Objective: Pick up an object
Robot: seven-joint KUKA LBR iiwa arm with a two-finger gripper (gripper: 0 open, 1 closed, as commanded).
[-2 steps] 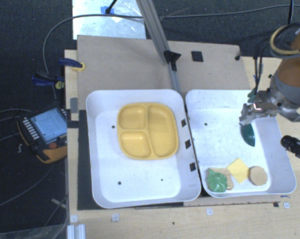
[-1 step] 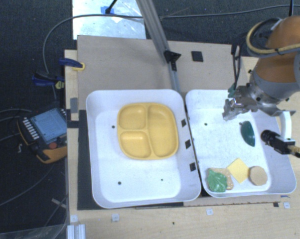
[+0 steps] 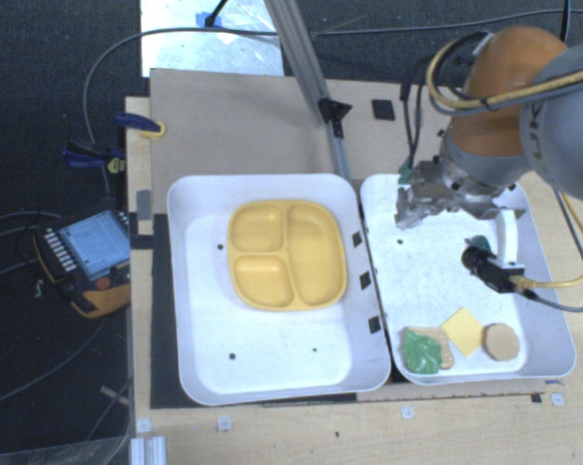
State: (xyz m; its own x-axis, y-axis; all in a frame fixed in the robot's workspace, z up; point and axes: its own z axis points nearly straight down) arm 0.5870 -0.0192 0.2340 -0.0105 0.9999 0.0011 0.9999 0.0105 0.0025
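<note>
My gripper (image 3: 411, 206) hangs over the far left part of the right bin (image 3: 422, 279), with nothing visible between its fingers. Near the bin's front edge lie three small objects: a green piece (image 3: 422, 350) at the left, a pale yellow square piece (image 3: 462, 331) in the middle and a round tan piece (image 3: 502, 341) at the right. They are well apart from the gripper, towards the front of the bin. A small dark teal object (image 3: 479, 243) lies near the bin's middle right, partly covered by the arm's black cable fitting.
The left bin (image 3: 199, 289) holds a yellow sectioned plate (image 3: 287, 255). A metal pole (image 3: 306, 61) slants down to the gap between the bins. A yellow cable (image 3: 563, 284) loops over the right bin's right side. Tools and a handheld device (image 3: 88, 250) lie off the bench at left.
</note>
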